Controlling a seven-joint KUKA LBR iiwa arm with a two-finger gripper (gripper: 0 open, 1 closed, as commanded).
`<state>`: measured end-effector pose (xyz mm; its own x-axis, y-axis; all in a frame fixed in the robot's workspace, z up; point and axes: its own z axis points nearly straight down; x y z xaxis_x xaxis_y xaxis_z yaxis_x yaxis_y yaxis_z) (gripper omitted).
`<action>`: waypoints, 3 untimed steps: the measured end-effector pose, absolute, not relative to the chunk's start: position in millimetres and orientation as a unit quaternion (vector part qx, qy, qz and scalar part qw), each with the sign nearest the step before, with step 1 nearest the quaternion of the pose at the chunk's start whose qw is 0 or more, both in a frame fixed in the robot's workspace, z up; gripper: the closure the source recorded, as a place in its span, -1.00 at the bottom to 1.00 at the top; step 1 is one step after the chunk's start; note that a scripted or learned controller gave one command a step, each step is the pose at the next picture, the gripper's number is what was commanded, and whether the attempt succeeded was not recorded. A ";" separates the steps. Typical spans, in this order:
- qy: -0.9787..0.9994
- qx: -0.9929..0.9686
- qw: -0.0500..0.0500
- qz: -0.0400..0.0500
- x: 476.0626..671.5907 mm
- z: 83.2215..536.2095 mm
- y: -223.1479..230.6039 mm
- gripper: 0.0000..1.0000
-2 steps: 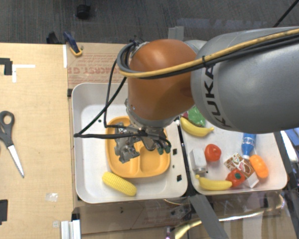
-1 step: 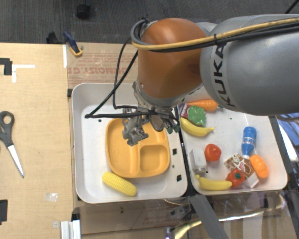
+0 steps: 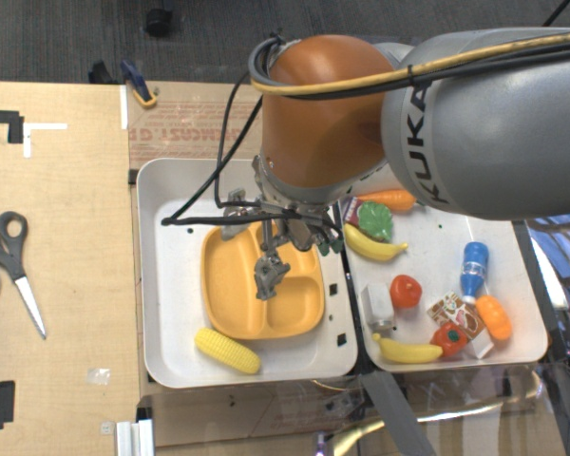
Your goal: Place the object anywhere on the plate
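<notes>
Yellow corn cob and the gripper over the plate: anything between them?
Camera view: just the yellow divided plastic plate. Its lower rim lies between the yellow corn cob and the gripper above it.

Single fixed overhead camera, slanted down on both bins (image 3: pixel 152 283).

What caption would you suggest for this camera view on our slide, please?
KUKA arm's gripper over a yellow plate; toy corn beside it.
</notes>
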<state>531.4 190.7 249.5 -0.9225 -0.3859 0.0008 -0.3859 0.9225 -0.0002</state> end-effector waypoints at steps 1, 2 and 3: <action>-0.981 0.196 0.001 0.001 533.1 256.1 190.2 1.00; -0.981 0.196 0.001 0.000 533.0 256.1 190.3 -1.00; -0.981 0.195 0.001 0.001 534.7 263.0 190.0 1.00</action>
<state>534.7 190.0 263.0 -0.9241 -0.3821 0.0026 -0.3821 0.9241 -0.0013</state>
